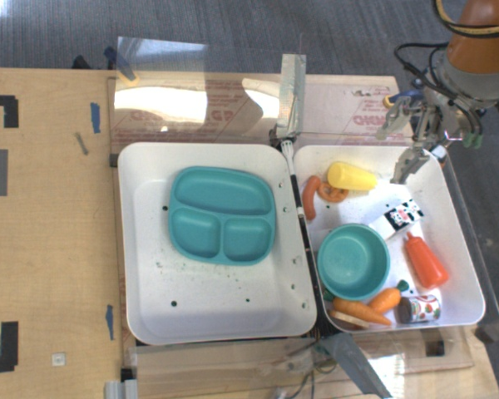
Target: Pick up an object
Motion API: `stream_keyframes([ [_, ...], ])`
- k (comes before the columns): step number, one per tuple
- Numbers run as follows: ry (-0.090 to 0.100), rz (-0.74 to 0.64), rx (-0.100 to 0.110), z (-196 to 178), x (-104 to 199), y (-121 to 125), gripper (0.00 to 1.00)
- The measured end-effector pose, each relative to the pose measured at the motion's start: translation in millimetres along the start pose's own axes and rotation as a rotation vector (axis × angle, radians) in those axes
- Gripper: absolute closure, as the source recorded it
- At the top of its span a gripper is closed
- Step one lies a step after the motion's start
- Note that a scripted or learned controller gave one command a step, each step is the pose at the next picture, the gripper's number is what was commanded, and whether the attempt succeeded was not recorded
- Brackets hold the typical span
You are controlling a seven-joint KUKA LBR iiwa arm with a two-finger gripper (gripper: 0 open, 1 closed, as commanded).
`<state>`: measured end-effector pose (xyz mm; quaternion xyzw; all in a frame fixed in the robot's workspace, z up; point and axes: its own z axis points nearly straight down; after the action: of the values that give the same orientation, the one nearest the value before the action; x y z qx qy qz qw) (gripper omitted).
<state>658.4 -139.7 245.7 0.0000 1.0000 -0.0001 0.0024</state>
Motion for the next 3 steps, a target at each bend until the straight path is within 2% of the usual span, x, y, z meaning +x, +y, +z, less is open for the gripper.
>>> stream_keyframes([
  [1,0.015,0.078,-0.004,141.1,-5.4,42.0,0.0],
  [2,-0.005,0.105,0.0,157.6,7.0,45.1,0.0],
  [3,-0.016,0.104,0.0,144.4,3.3,46.4,1.0],
])
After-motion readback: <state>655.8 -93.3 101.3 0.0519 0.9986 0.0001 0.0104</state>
